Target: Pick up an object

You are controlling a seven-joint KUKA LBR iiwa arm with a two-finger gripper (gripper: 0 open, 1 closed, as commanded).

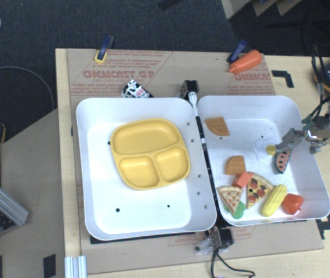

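The claw (292, 139) is reaching over the right bin's (251, 112) rim, just above a watermelon-slice toy (280, 160); its finger state cannot be told. Glossy plastic foods are crowding that bin's near corner, leaving bare white floor beyond.

Divided plate (149, 153) in left bin (89, 172), toy foods (256, 191) in right bin (311, 172).

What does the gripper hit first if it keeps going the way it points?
Likely the watermelon slice: the gripper points left and down at it, just short of it. Height above the right bin is unclear.
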